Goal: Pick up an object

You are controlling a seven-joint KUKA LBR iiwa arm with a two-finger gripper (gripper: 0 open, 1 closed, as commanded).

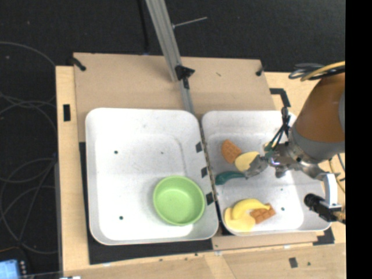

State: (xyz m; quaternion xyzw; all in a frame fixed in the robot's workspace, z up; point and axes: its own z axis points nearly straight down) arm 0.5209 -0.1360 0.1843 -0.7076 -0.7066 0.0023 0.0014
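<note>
Reaching in from the right, the grey arm (322, 118) with its orange band hangs low over the right bin (232, 121), which sits beside the left bin (139, 138) on the bench (145, 80); the left bin holds a green bowl (179, 199) near its front edge; the right bin carries the smaller pieces, namely a yellow banana-like lump (241, 213) with an orange waffle-like piece (263, 214) resting on it at the front, a pale yellow object (246, 160) in the middle, an orange ridged piece (231, 150) just beside it, and a teal handle-shaped thing (229, 178) near the dividing wall. The claw (257, 164) sits right at the pale yellow object, touching or nearly touching it (the likeliest target, in my judgement); whether its tips are apart or closed on anything I cannot tell at this size. As for progress, nothing looks lifted; every item appears to rest on a bin floor, so the grasp and the raise both seem left to do.
</note>
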